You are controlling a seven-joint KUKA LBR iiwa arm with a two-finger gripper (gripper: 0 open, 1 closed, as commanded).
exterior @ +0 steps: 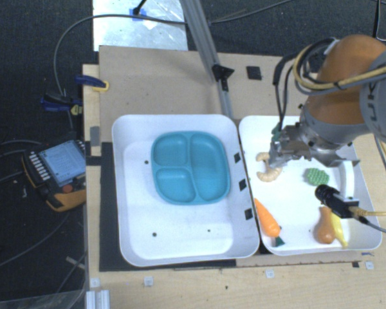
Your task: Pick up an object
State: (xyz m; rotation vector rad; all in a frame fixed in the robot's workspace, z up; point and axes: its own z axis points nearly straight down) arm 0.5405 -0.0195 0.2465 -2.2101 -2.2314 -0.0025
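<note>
My gripper (278,158) hangs low over the left part of the right bin (296,129), right above a pale beige curved piece (267,172) that lies on the bin floor. It reaches down to the top of that piece, and I cannot tell whether they touch. An orange carrot with a green tip (267,218) lies near the bin's front left. A green knobbly item (316,174) sits to the right of the gripper. At the front right an orange-brown pear-shaped item (323,228) rests against a yellow piece (339,232).
The left bin (132,237) holds a blue sectioned plate (191,167). A grey metal pole (202,34) slants across the back of the bench. A handheld device with cables (58,172) lies off the bench to the left.
</note>
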